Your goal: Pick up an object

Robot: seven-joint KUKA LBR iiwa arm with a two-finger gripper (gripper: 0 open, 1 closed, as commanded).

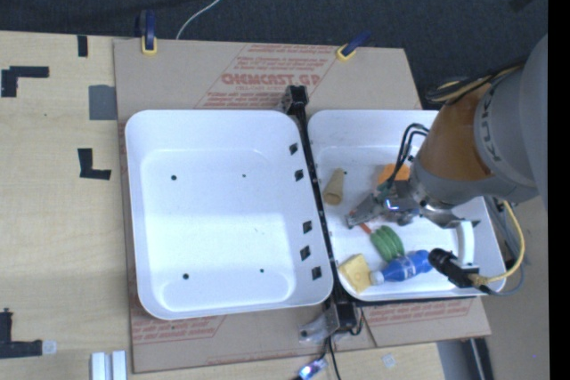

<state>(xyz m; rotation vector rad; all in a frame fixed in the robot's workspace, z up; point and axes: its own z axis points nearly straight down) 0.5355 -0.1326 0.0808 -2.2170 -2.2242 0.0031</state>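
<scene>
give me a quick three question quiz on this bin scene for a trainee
1. True or false: the green object lies in the left bin.
2. Which thing lies nearest the divider between the bins? A) blue bottle B) tan cork-shaped piece C) orange item
3. Fill in: the tool hangs over the ____ bin.

Key
1. False: it lies in the right bin, just below the tool.
2. B: the tan piece sits close to the divider, in the upper part of the right bin.
3. Right: the arm reaches in from the right, and the tool is above the objects there.
</scene>
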